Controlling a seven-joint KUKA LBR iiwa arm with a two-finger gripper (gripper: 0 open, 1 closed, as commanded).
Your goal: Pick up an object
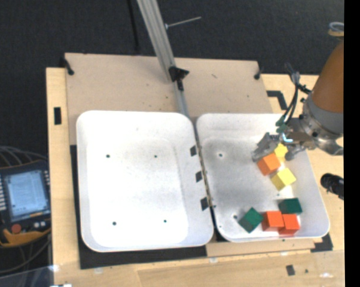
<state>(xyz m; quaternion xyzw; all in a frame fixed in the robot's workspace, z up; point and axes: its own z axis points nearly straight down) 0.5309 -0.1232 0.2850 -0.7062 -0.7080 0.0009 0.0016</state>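
In the right-hand shallow white bin [228, 178] on the desk [57, 160], the gripper [274, 150] hangs at a small orange cube [268, 164], set cornerwise; whether it grips I cannot tell. A pale yellow cube [283, 178] lies just beside, with green blocks [250, 219] and orange blocks [281, 221] clustered along the near wall.

The arm [330, 85] has a rounded orange band above a grey wrist collar. Below that sits a metallic grey gripper [274, 150] of angular, blocky parts (details are blurred). Thin dark cables loop along the wrist's side, with a small green spot near them.
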